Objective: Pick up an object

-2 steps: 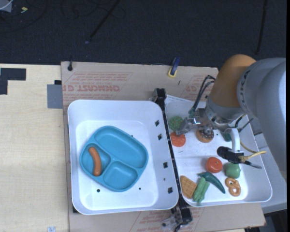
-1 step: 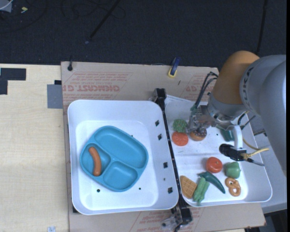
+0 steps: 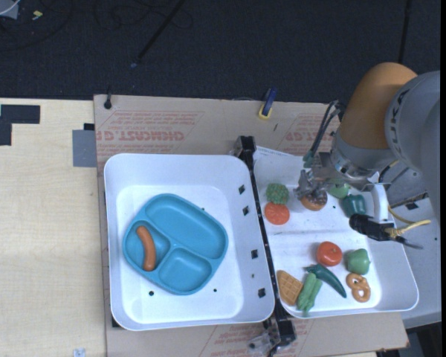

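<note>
My gripper [image 3: 311,187] hangs low over the far part of the right bin [image 3: 401,303]. It stands directly above a small brown and red round piece [image 3: 313,200] and touches or nearly touches it. To its left lie a green broccoli [image 3: 277,193] and an orange-red tomato [image 3: 276,214]. Nearer the front of the bin lie a red tomato [image 3: 328,253], a green pepper [image 3: 357,260], a pretzel [image 3: 358,287], a dark green chili [image 3: 327,277], a waffle [image 3: 288,284] and a light green pod [image 3: 308,293].
The left bin [image 3: 126,303] holds a blue divided plate [image 3: 193,233] with a sausage [image 3: 146,247] in its left compartment. A black divider rail [image 3: 254,222] separates the bins. Green pieces [image 3: 354,202] lie just right of the gripper, under the arm's wrist [image 3: 372,125].
</note>
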`<move>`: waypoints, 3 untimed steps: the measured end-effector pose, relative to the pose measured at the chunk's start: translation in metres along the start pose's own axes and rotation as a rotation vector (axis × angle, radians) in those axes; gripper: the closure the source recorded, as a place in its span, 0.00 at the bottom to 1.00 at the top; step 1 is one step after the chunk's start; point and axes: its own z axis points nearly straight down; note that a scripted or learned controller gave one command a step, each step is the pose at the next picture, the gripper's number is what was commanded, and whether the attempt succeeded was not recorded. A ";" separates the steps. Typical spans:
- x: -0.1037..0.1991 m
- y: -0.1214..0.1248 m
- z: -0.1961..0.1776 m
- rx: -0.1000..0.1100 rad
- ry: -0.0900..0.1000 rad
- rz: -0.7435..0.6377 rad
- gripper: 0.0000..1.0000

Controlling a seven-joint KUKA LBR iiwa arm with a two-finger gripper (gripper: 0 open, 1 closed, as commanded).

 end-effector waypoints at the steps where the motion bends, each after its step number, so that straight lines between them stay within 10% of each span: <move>1: 0.002 0.011 -0.050 -0.002 0.000 -0.004 1.00; 3: 0.037 -0.037 -0.081 0.008 0.002 -0.006 1.00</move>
